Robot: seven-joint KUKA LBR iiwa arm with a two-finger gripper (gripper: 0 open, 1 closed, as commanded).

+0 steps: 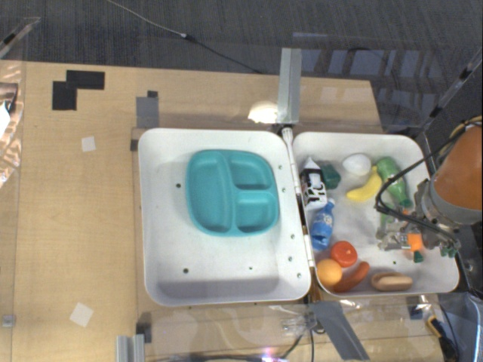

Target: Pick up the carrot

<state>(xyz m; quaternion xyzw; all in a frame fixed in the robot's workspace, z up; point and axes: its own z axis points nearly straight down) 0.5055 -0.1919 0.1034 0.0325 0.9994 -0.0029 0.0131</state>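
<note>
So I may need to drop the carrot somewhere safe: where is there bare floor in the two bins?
Left bin: bare floor all round the teal tray, widest along the near wall and left side. Right bin: crowded; only a small patch between the banana, blue bottle and end effector. Toys fill its near edge.

Teal divided plate [230, 192] centred in left bin [162, 277]; in right bin [445, 281], banana [364, 188] at twelve o'clock, bread roll [392, 281] at six.
</note>
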